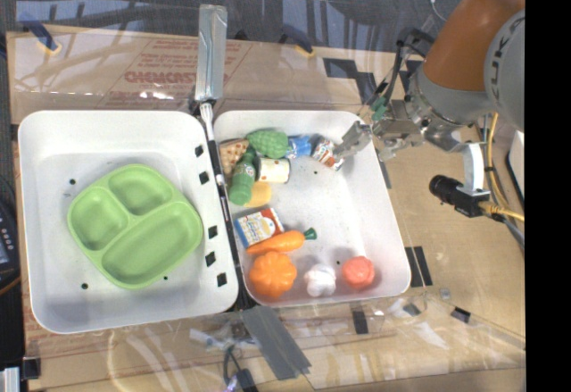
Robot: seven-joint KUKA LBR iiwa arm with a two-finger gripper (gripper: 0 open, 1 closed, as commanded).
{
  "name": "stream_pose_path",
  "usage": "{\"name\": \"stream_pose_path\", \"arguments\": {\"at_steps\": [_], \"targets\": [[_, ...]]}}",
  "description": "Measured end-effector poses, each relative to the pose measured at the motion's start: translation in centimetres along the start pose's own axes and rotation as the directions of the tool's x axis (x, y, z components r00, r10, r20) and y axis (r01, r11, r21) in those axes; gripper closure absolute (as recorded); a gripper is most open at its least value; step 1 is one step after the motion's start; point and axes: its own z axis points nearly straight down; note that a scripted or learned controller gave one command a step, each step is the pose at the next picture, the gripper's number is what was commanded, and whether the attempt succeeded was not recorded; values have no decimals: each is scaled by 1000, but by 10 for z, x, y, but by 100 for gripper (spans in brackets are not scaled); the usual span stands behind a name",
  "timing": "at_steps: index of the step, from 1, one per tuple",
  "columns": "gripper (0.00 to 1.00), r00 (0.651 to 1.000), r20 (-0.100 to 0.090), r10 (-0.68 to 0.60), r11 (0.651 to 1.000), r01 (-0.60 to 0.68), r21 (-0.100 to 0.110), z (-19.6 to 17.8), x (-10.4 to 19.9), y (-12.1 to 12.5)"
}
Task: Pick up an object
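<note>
Pumpkin (271, 273) and carrot (278, 243) crowd the near wall; gripper (355, 138), jaws seemingly pinching a small packet (326, 154), hangs at the far corner.

The green plate (134, 225) looks like smooth plastic. Both white bins (53, 292) look smooth and a bit shiny. The worktop (134, 69) looks like brown cardboard.

arm (473, 33): I see it reaching in from the right, orange band up high | wrist: angled down-left | gripper (357, 138): low, finger state unreadable to me
</note>
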Motion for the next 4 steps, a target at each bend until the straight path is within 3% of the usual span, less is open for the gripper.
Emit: {"name": "stream_pose_path", "arguments": {"at_steps": [1,2,3,4], "targets": [[0,986,-1,-165,986,165,3,125,82,-19],[0,982,1,-190,982,190,-4,69,128,47],[0,997,0,-80,997,80,2,113,92,-37],[0,929,-1,-370,929,370,-1,144,83,-86]]}}
